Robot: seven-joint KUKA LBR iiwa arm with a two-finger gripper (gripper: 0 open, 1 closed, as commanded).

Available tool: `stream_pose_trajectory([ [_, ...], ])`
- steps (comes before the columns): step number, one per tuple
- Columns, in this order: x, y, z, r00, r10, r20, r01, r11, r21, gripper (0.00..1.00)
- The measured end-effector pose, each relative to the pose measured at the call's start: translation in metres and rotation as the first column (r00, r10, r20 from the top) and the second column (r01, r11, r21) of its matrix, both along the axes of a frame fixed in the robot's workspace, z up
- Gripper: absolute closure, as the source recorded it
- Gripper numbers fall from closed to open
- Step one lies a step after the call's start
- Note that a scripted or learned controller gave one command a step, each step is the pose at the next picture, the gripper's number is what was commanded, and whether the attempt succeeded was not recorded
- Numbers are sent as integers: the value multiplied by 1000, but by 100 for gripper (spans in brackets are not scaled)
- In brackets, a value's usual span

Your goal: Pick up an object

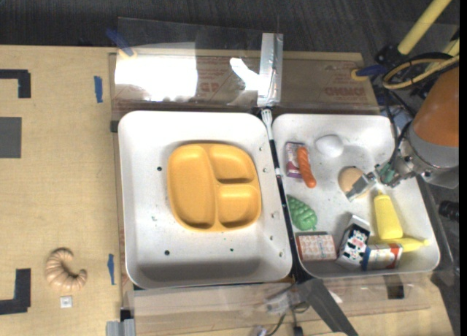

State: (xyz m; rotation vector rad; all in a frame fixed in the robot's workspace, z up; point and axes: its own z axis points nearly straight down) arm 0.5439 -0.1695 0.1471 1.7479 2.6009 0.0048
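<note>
Gripper sits low over the right bin, near its right wall, on the grey arm with the orange band that enters from the right edge. Its metal fingers are angled toward a small round tan object and look slightly parted, but whether they are open or closed cannot be told; nothing is seen between them.

Just below the gripper lies a smooth yellow bottle, long axis running toward the near rim. Beside its lower end: a black-and-white patterned box and a small can with red and blue print, both close to the near wall. Left of these, a flat printed card, a bumpy green plastic piece, an orange carrot-shaped toy against a packet, and a white rounded lump toward the far wall. Bare floor shows mostly in the far right corner.

Left bin holds a glossy yellow divided tray, rounded corners, wide white margin all round.

On the cardboard bench, well apart, a ridged beige curled toy.
</note>
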Motion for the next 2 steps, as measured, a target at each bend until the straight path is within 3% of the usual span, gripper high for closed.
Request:
stream_pose_trajectory([
  [1, -57, -10, -58, 904, 427, 13, -427, 904, -10, 0],
  [2, -16, 35, -59, 967, 256, 3, -256, 967, -2, 0],
])
